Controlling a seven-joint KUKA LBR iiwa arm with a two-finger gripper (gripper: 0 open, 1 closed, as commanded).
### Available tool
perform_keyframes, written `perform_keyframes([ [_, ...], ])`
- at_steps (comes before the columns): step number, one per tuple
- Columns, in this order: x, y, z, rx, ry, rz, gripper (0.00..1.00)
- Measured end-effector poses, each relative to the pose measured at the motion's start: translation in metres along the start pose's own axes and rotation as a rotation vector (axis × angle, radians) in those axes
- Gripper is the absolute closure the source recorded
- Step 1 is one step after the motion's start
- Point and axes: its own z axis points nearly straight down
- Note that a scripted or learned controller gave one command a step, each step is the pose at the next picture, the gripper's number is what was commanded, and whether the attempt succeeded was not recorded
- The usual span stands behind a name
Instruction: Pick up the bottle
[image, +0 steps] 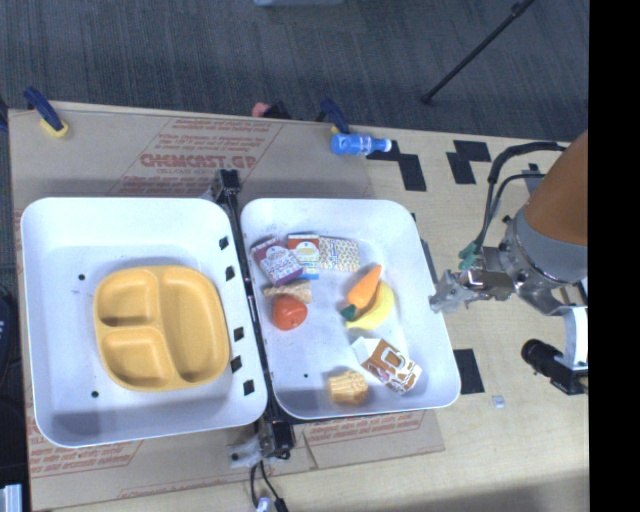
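Nearest the lens, at the lower rim of the right bin (432, 350), sit a tan cracker-like block (348, 386) and a small orange-and-white packet (390, 366), both down and to the left of the pincer (447, 295). Pincer hovers just outside that bin's right wall, above the bench, nothing visibly between its tips; whether it is spread or pressed together cannot be told at this size. Target: blue bottle (357, 145) lies on the cardboard beyond the bins, up and to the left of the pincer, well apart from it, outside both containers. Its long axis runs roughly left-right across the view, cap end apparently toward the right. Judgement: the single arm must travel up-left past the bin's far corner and meet the bottle across its narrow width. Right bin also holds a carrot (364, 285) resting against a banana (374, 309), a tomato (290, 313), and several snack packets (305, 256), all left of the pincer. Left bin (50, 240), farther left, holds a yellow divided tray (160, 326).
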Motion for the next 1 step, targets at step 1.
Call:
perform_keyframes([
  [1, 0.0733, -0.0060, 0.0197, 0.002, 0.001, -0.084, 1.00],
])
